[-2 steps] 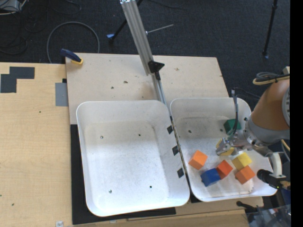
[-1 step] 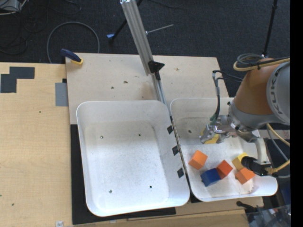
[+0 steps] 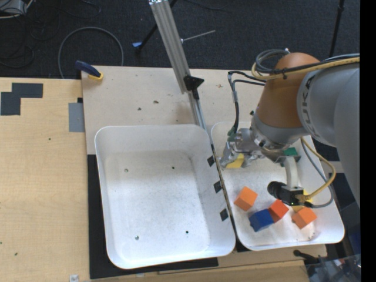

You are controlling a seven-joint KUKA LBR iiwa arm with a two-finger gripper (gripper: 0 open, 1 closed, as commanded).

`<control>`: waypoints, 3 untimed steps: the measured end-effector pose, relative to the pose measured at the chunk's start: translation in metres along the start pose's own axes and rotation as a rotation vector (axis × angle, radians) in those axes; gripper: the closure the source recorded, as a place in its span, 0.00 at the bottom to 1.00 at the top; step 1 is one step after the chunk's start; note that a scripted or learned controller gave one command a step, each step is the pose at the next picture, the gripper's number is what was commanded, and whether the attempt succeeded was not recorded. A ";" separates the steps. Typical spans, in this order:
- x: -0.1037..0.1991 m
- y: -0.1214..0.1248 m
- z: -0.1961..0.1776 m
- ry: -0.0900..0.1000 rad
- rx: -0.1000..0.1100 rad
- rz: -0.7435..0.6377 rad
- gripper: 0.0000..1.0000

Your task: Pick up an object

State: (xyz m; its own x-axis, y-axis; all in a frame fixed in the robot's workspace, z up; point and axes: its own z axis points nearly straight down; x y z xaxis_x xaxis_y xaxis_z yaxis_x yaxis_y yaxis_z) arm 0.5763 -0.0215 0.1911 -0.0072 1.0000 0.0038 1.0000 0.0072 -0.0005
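My two-finger gripper (image 3: 234, 155) hangs low over the upper-left part of the right-hand shallow white bin (image 3: 329, 235), close against the wall it shares with its neighbour. A small yellow block (image 3: 236, 164) shows right at the tips, but from this slanted overhead angle I cannot tell whether the tips are parted or closed, nor whether the block is caught between them or merely lying beneath; I judge the pick unconfirmed.

Outward from the tool, toward five o'clock, the other candidates sit loose on the bin floor: an orange cube (image 3: 246, 198) nearest, then a blue cube (image 3: 261, 220) touching a red-orange cube (image 3: 279, 209), and a second orange block (image 3: 304, 217) farther right near the lower rim. A green piece (image 3: 289, 152) peeks out at three o'clock, mostly hidden behind my wrist.

At nine o'clock lies the left-hand white bin (image 3: 117, 157).

As I read it, the approach is done; a secure grasp and a lift clear of the bin remain to be shown.
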 end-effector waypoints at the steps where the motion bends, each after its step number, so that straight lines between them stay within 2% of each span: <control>1: 0.087 0.002 0.002 -0.001 0.003 0.002 1.00; 2: 0.111 0.018 -0.040 -0.003 -0.001 0.005 1.00; 3: 0.099 0.037 -0.072 -0.005 -0.001 0.003 1.00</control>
